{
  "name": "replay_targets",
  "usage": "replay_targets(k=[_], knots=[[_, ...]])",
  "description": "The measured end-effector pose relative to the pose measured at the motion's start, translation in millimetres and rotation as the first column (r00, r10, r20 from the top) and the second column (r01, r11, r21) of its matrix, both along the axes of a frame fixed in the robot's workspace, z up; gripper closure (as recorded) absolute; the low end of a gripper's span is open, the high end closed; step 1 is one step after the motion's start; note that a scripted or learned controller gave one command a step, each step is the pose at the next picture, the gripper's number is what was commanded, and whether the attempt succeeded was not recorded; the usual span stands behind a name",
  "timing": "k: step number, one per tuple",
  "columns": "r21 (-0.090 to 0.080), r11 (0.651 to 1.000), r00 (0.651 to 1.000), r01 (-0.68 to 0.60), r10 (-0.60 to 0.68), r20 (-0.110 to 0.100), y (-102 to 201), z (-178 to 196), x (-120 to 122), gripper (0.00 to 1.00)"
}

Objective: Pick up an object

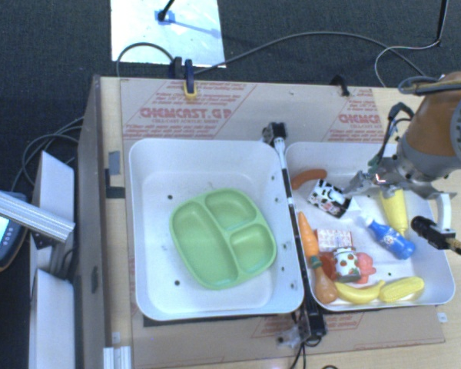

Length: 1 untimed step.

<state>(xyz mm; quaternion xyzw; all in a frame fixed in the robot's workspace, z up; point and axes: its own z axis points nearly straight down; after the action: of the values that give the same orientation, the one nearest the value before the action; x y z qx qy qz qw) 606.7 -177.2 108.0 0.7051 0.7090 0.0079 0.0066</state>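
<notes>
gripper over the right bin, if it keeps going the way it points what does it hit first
Judging loosely, the gripper points left and down toward the black-and-white cow-patterned toy in the right white bin. That toy looks first in line, though depth is unclear from this slanted view.

Overall light: even and fairly bright on the counter [215,106], dim on the dark floor [38,44] around it
Source: appears to come from overhead; no lamp can be made out
Glare: the pale sheet [167,20] at the top is washed out to near white with a bluish cast; the left white bin [150,167] is bright but keeps its rim detail
Shadows: soft and short, a faint one under the green divided plate [223,237] along its lower edge, and a thin one inside the bin walls
Sharpness: moderate; the red print on the counter is legible but soft, small toys in the right white bin [438,279] are slightly smeared
Arm: the orange band [438,121] at the right edge looks blurred
Colour: slightly cool tint
</notes>
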Motion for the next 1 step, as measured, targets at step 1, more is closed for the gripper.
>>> replay_targets(k=[1], knots=[[-0.004, 1.0, 1.0, 0.001, -0.002, -0.015, -27.2, 64.7, 30.8, 0.0]])
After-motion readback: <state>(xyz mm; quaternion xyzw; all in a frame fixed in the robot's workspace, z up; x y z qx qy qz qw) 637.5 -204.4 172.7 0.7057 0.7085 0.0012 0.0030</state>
